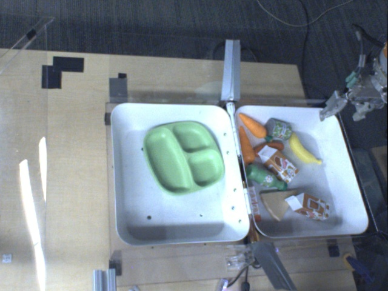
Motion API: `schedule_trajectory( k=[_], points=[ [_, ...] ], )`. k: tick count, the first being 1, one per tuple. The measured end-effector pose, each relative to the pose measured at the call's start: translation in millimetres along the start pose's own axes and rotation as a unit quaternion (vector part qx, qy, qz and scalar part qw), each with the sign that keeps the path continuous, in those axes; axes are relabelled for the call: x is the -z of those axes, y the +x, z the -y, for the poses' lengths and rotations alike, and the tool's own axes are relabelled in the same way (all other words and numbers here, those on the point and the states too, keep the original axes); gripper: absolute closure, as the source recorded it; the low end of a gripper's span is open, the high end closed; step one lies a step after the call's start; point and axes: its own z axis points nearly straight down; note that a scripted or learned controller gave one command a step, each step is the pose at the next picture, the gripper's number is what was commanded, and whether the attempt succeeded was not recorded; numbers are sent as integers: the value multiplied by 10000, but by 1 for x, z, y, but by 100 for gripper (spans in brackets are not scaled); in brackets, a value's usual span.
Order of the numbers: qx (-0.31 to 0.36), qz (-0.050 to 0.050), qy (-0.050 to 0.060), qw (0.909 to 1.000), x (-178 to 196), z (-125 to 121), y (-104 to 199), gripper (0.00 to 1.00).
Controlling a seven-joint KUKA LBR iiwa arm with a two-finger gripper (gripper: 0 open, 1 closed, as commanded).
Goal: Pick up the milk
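- We are seeing the gripper [345,105] hanging over the far right corner of the right bin [354,180], just at its rim; its fingers are pointing to the left, but we cannot tell if they are wide or narrow, and nothing is showing between them.
- The milk [278,165], a small carton with an orange and white print, is lying tilted in the middle of the right bin, well apart from the gripper.
- A yellow banana [303,151] is lying just to the right of the milk, and two carrots [247,137] are lying to its left, near the wall between the bins.
- A second small carton [314,205] is lying in the near part of the same bin, beside a wedge of bread [276,204].
- In the left bin [130,211] a green divided plate [183,156] is resting.
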Motion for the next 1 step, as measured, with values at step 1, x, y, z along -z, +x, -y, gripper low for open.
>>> schedule_trajectory(
  k=[1],
  points=[
    [520, 2, -8, 9986, -13, -6, 7, 0]
  ],
)
